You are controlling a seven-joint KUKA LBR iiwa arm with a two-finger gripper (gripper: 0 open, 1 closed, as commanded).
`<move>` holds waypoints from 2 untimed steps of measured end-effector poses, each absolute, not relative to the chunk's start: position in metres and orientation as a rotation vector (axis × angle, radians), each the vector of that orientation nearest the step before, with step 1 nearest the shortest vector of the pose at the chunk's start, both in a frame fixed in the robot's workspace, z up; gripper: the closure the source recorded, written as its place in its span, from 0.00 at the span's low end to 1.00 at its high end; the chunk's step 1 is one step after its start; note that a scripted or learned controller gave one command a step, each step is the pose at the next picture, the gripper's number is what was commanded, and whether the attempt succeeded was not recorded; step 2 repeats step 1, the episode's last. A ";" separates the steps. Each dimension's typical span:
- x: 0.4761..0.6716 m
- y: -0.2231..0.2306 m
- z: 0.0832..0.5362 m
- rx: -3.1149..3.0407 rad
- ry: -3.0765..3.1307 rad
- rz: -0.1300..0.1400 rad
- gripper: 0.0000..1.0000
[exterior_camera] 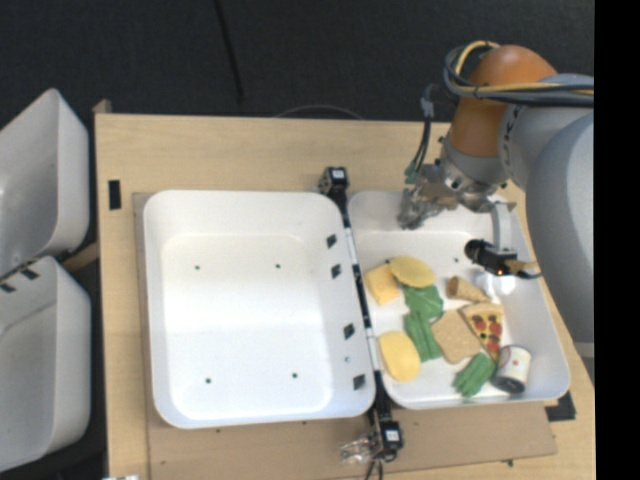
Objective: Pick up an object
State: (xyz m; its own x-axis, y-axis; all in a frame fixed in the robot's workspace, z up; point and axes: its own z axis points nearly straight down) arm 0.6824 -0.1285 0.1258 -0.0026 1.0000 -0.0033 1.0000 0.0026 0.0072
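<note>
My gripper (414, 214) hangs over the far end of the right bin (385, 218), above bare white floor. Nothing shows between its fingers. The objects lie nearer the front of that bin: a yellow oval piece (412, 271), a yellow wedge (381, 285), a second yellow oval (400, 356), a long green piece (424, 318), another green piece (473, 373), a brown cracker-like square (455, 336), a pizza-like slice (487, 324), a small tan wedge (466, 289) and a small can (513, 366) with a red end.
The left bin (160, 298) sits beside the right one, parted by a ridge with black clips (352, 288). The wooden bench (250, 153) runs behind both bins. White shapes (35, 198) stand at the far left.
</note>
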 end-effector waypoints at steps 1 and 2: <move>0.679 -0.128 0.152 2.218 2.223 -0.004 1.00; 0.679 -0.128 0.152 2.218 2.223 -0.004 1.00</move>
